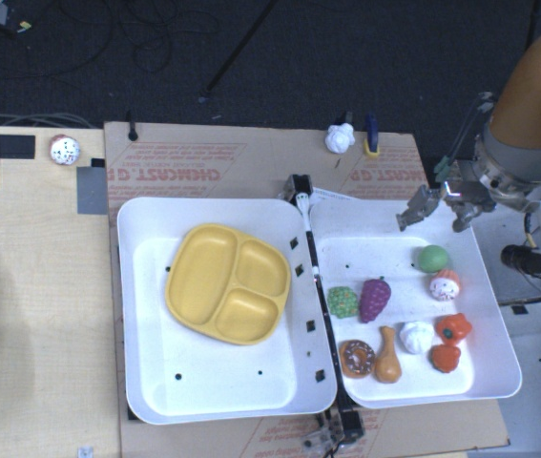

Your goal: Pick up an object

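White bins sit side by side on the bench, and we hang our gripper (439, 208) over the far rim of the right bin (499, 370), fingers spread wide with nothing between them. The left bin (146, 351) holds a yellow tray (227, 281), too broad and flat for us, so we look to the toy food in the right bin.

Nearest us is the green ball (432, 258), lying just below the gripper with the white-and-orange piece (445, 285) almost touching it on the near side. Toward the middle lie the green cluster (343, 301) and purple grapes (375, 299), pressed together. Along the front run the donut (356, 357), drumstick (387, 355), white lump (416, 335) and two red pieces (451, 342), all crowded.

We judge the green ball the best target: it is closest and has bare floor on its left and far sides. To do it well, we should centre directly above it before descending, turn the fingers so they close across the free sides and not against the neighbour, go down until the tips pass its widest part, then close gently; a round thing will likely squirt out if pinched high or off-centre. Lifting straight up should keep the rim clear.
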### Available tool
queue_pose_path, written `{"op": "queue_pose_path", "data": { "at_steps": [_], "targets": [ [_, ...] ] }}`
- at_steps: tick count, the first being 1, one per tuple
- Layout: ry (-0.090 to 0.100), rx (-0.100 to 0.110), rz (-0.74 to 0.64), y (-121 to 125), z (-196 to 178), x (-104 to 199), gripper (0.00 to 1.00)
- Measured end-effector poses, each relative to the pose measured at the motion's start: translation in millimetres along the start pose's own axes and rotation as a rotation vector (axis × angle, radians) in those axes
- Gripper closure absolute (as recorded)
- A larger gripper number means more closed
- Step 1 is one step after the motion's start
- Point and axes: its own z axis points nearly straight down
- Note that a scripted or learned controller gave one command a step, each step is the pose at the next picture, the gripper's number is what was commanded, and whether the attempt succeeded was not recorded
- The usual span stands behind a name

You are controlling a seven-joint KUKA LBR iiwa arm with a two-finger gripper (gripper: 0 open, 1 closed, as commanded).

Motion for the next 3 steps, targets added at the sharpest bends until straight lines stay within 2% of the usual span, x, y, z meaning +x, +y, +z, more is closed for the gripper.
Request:
{"op": "queue_pose_path", "data": {
  "at_steps": [1,2,3],
  "targets": [
    [-0.001,-0.014,-0.003,-23.9,-125.6,39.8,0.0],
    [0.002,0.004,-0.006,-62.0,-99.3,119.9,0.0],
    [0.002,0.004,-0.01,-81.1,-81.8,225.4,0.0]
  ]
}}
